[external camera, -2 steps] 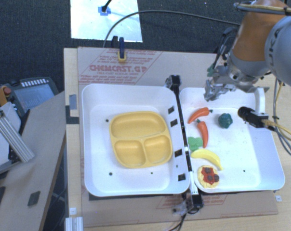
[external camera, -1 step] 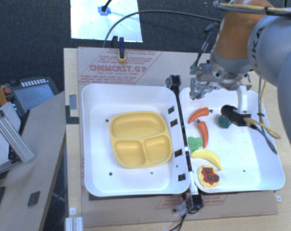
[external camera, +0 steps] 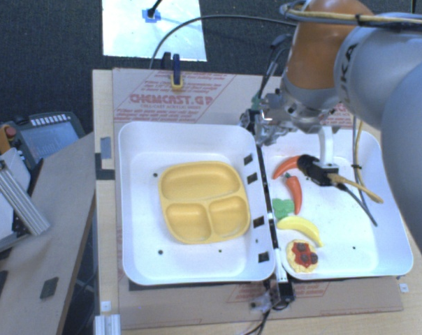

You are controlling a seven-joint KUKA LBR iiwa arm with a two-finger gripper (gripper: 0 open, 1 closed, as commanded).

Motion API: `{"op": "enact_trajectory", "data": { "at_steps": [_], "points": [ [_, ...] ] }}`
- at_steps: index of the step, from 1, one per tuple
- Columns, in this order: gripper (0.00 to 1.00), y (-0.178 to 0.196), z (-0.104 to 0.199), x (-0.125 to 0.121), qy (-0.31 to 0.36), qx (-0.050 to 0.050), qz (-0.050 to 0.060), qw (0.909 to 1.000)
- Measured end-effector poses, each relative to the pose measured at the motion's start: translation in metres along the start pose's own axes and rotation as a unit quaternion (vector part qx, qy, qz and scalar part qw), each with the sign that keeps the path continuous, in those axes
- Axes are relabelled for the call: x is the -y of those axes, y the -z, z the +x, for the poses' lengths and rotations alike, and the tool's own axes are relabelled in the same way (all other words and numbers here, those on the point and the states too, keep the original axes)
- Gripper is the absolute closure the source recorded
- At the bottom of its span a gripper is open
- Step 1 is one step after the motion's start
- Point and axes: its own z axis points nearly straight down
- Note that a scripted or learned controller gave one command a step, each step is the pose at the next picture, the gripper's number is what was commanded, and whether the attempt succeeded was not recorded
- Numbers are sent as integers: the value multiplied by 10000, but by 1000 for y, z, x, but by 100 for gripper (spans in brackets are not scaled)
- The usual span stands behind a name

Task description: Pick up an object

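The right bin (external camera: 379, 250) holds two red chili peppers, one curved (external camera: 286, 166) and one pointing down (external camera: 295, 192). Below them lie a green leafy piece (external camera: 284, 206), a yellow banana (external camera: 300, 227) and a small round pizza toy (external camera: 302, 255). My gripper (external camera: 261, 130) hangs at the back of the bins, over the divider between them. It is above and to the left of the curved pepper, and nothing shows in its grasp. The orange-banded wrist (external camera: 321, 44) covers the right bin's back part.
A yellow divided plate (external camera: 200, 201) lies in the middle of the left bin (external camera: 137, 187). The grey arm (external camera: 399, 96) covers the right bin's far right corner. A control pendant (external camera: 47, 138) and a metal rail (external camera: 15, 194) sit left of the bench.
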Motion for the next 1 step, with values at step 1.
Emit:
{"op": "enact_trajectory", "data": {
  "at_steps": [1],
  "points": [
    [100,-1,50,-6,0,1,-7,10000]
  ]
}}
